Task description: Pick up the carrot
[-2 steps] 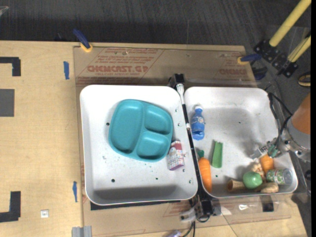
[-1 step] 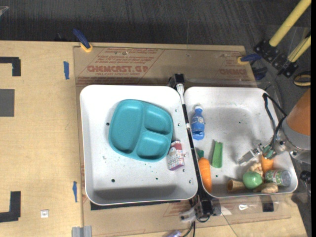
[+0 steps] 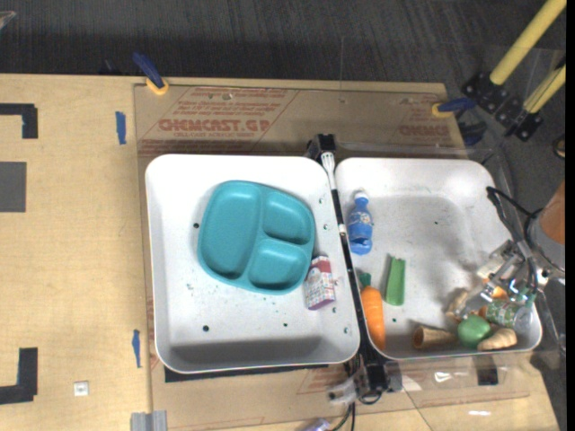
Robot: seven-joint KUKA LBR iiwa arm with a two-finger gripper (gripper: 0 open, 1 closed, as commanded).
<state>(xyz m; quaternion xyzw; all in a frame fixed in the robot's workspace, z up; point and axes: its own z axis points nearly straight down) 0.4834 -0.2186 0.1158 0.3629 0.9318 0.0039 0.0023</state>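
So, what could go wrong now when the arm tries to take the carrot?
1. The carrot lies against the left wall of the right bin, so a finger may hit the wall instead of sliding beside it.
2. The green block lies close beside the carrot and could be pushed or grabbed by mistake.
3. The gripper is at the far right among small toys, so moving off may drag them.

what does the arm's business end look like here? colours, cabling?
Small silvery metal gripper with small coloured bits on it; a thin black cable loops up behind it. Above the wrist, a dull orange band shows at the edge.
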